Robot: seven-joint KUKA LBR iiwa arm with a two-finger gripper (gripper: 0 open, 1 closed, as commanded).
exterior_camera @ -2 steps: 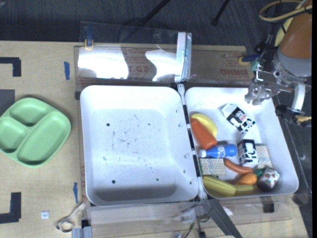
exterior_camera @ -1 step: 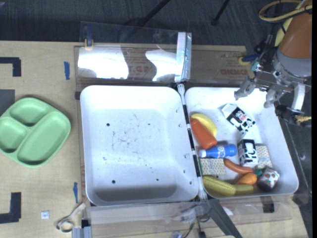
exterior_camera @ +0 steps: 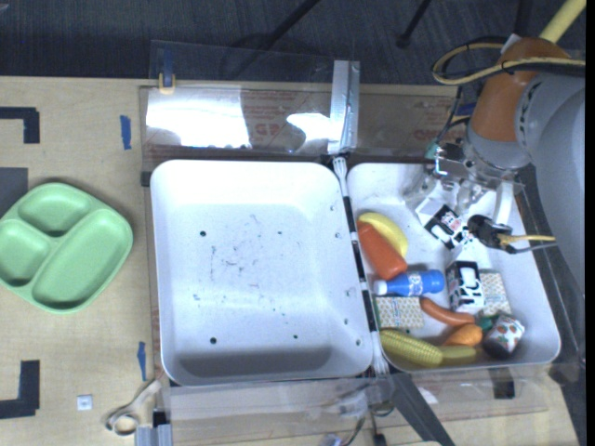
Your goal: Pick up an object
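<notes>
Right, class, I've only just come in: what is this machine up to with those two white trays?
A grey robot arm reaches in from the right, its claw low over the far end of the right bin. That bin holds a heap of toy food: a banana, an orange bottle, a corn cob. Nothing is visibly lifted yet. A green divided plate sits left.
</notes>
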